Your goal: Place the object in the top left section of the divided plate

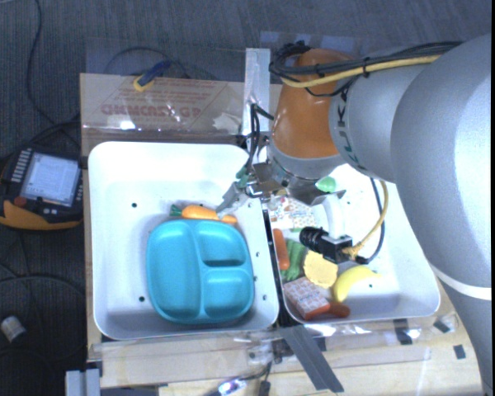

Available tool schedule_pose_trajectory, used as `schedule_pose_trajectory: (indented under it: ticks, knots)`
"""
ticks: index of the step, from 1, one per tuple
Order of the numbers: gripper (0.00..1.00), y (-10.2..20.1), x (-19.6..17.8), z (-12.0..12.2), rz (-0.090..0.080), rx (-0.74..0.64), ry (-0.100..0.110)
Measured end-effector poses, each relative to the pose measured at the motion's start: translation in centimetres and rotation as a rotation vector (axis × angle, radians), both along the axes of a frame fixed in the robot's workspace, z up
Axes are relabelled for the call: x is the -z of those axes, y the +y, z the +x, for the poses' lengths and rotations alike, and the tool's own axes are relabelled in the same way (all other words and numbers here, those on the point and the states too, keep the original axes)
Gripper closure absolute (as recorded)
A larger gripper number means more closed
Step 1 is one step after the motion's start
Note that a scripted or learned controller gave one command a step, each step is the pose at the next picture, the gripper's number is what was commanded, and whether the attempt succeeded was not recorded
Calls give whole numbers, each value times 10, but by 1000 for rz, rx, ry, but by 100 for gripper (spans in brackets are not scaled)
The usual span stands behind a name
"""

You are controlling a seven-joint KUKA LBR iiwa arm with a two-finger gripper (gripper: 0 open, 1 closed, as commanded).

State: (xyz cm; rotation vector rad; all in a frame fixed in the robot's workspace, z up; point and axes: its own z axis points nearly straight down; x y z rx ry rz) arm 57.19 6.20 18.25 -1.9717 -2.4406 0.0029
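I see bright, even light from above. The left white bin [115, 188] glows almost too white, with soft shadows along its walls. The plastic sheet [165, 106] behind it shines with glare. The big grey arm [445, 122] close to my camera looks blurry. The dark floor [33, 56] looks a bit grainy.
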Motion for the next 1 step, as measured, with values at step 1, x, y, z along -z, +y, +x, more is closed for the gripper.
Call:
schedule_pose_trajectory:
  ticks: [1]
  knots:
    - [0,0,0,0,0,0,0]
